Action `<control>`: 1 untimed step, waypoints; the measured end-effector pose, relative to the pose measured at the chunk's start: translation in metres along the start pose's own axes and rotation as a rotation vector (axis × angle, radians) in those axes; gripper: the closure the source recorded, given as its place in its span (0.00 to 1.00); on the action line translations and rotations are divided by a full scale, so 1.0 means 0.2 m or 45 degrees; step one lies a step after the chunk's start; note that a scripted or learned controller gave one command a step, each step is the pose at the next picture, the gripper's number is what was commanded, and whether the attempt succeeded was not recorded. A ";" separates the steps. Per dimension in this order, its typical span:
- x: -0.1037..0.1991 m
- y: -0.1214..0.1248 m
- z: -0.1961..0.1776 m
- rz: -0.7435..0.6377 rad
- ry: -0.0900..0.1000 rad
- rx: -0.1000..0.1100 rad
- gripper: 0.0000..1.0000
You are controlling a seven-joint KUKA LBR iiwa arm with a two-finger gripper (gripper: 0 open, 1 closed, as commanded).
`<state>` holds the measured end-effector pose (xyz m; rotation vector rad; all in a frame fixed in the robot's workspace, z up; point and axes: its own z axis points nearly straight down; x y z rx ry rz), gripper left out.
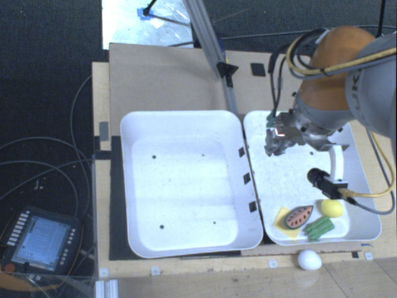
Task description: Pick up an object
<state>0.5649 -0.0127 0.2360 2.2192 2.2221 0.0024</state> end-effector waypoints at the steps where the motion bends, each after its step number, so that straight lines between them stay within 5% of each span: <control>1: -0.13 0.55 0.26 0.002 -0.002 0.006 1.00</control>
